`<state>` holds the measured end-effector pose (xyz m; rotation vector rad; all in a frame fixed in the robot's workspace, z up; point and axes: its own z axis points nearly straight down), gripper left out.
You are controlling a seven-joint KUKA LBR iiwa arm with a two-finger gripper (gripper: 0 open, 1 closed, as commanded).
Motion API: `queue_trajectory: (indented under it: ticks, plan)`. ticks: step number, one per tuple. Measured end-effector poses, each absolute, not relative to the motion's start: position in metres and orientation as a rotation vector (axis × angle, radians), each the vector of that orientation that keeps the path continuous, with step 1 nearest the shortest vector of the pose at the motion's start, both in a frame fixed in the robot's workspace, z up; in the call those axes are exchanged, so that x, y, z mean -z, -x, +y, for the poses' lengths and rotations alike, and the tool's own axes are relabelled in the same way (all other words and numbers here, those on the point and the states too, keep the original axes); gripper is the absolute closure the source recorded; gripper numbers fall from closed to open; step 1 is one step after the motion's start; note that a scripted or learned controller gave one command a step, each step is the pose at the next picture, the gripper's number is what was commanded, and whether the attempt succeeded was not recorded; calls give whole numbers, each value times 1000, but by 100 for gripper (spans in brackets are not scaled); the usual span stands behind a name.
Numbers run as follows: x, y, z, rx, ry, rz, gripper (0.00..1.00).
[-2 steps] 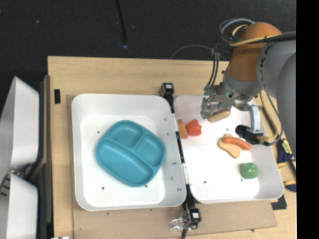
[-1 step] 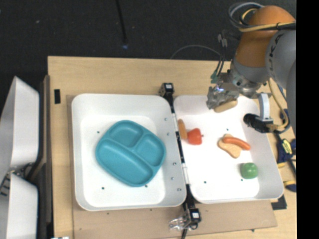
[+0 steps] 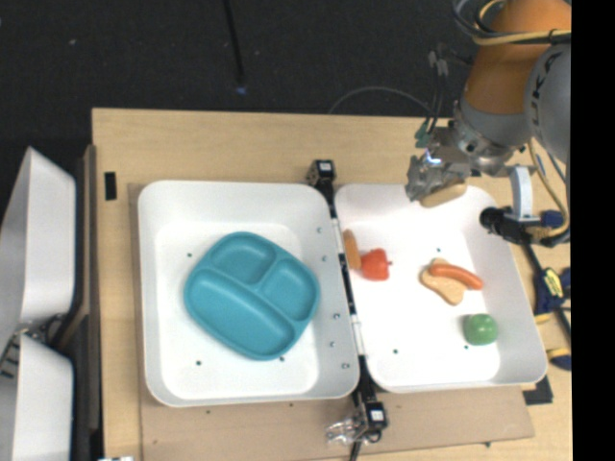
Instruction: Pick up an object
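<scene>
Tan flat object [image 3: 444, 197] under gripper [image 3: 426, 185] (rounded, pale, bread-like)

A tan object [image 3: 444, 196] sits partly hidden under the end effector [image 3: 430, 182].

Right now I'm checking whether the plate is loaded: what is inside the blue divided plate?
The blue plate in the left bin shows three bare sections, nothing in them. The bin floor beneath it is covered, so anything under the plate can't be seen.
</scene>
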<state>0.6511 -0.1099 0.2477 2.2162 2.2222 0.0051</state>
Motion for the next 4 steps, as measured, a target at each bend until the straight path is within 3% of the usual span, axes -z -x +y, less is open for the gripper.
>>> queue_trajectory:
  ticks: [3, 4]
  plan:
    - [-252, -609, 38, -2, -2214, 2231, 100]
    - [-240, -581, 86, 2, -2215, 2229, 100]
